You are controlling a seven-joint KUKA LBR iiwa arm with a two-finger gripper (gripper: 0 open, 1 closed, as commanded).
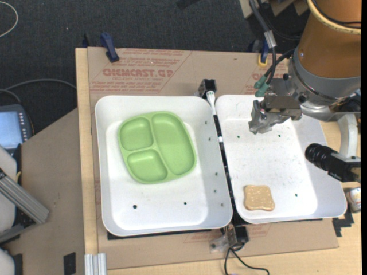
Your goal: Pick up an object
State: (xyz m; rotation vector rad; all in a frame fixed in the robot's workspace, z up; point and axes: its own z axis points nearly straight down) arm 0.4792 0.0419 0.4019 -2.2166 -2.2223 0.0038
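— What do we have to pick?
— We see a tan toast slice [258,198] lying flat near the right bin's [309,153] near edge, and a green divided plate [156,147] flat in the left bin [109,171].

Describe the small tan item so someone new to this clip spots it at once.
Start at the right bin, the one under the gripper. Near its front edge lies the toast-shaped piece, flat, tan and speckled. The green divided plate sits in the left bin.
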